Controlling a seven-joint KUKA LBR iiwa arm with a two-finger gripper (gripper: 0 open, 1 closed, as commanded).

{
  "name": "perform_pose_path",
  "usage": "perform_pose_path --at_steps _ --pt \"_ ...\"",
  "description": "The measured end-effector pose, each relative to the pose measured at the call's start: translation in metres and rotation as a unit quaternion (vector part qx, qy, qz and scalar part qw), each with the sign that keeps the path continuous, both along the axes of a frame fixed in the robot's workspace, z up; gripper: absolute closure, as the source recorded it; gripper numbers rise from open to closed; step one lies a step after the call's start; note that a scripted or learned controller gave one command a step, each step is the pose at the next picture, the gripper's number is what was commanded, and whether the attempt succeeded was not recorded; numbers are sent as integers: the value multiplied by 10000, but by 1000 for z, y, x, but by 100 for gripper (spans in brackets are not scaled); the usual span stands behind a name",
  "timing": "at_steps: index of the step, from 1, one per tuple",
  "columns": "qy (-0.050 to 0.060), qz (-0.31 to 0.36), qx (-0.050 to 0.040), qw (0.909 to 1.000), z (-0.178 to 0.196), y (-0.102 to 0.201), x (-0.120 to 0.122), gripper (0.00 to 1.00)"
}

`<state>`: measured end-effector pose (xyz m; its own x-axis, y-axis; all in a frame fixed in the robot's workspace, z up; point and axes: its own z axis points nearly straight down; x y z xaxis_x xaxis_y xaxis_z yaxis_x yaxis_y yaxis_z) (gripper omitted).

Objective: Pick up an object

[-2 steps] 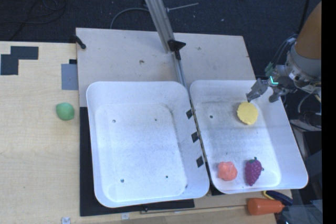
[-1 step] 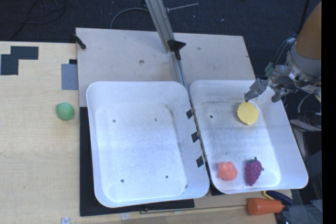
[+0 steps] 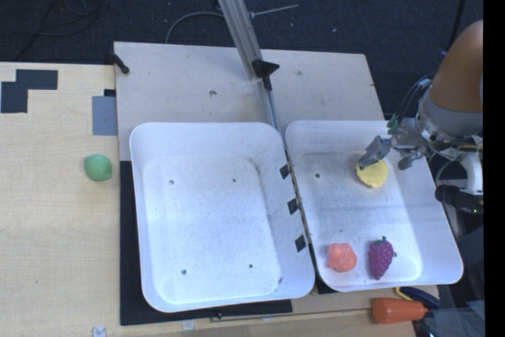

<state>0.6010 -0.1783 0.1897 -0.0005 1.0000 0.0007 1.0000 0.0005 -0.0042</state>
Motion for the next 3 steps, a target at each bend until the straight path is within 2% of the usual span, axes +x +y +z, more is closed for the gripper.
perform_pose_path --at_steps 2,3 --pt "2 -1 1 10000 -95 2 -2 0" --pt "-21 -8 -5 10000 -82 1 0 100"
